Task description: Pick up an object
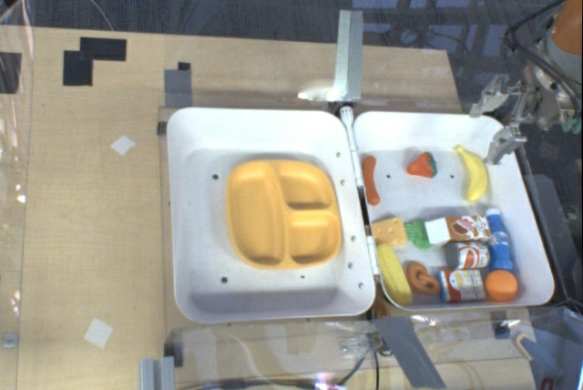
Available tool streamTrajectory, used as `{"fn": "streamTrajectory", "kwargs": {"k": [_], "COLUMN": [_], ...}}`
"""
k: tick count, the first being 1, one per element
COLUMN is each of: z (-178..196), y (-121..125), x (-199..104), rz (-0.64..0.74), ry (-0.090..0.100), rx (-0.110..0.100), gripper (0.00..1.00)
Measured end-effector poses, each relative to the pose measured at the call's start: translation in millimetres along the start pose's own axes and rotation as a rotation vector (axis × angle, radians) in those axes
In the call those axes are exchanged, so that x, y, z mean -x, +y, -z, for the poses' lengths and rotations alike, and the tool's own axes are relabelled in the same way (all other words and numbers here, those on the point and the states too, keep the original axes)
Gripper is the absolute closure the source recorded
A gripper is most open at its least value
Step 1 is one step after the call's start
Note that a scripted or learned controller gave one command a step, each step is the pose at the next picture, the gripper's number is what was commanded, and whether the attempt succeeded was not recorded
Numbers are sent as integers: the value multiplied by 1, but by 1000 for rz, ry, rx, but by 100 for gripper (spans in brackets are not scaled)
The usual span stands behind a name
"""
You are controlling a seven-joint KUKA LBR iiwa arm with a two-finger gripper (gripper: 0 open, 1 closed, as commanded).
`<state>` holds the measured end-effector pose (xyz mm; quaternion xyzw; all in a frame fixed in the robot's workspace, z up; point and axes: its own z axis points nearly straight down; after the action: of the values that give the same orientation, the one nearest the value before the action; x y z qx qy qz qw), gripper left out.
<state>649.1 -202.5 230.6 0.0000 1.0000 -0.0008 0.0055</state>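
Step in hand: the arm is reaching in from the right, and the gripper [506,119] is hovering over the far right corner of the right bin [537,238]; I judge this as the approach, with no pick made yet.
Gripper state: the fingers are standing apart and nothing is sitting between them.
Nearest candidate: the banana [472,172] is lying just beside and nearer than the fingertips, apart from the other toys.
Other candidates: the strawberry [421,164] is lying to the banana's left, and the sausage [370,179] is resting along the bin's left wall; cans and a bottle [474,256] are crowding the near part with the corn cob [393,271] and the orange [501,285].
Left bin: the left bin [191,197] is holding a yellow divided tray [282,213].
Next move: the gripper is needing to shift a little toward the near side, centre across the banana's narrow width, descend and close.
Risk: the curved fruit may be slipping sideways if the fingers are meeting it off centre.
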Motion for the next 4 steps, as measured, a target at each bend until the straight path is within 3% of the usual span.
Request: {"fn": "streamTrajectory", "kwargs": {"k": [1,2,3,4], "z": [-125,-139,-143,-142], "y": [18,96,73,78], "x": [18,-3,-8,15], "rz": [-197,-323,-811,-1071], "ry": [13,3,1,13], "rx": [3,3,0,-4], "gripper": [0,0,0,0]}}
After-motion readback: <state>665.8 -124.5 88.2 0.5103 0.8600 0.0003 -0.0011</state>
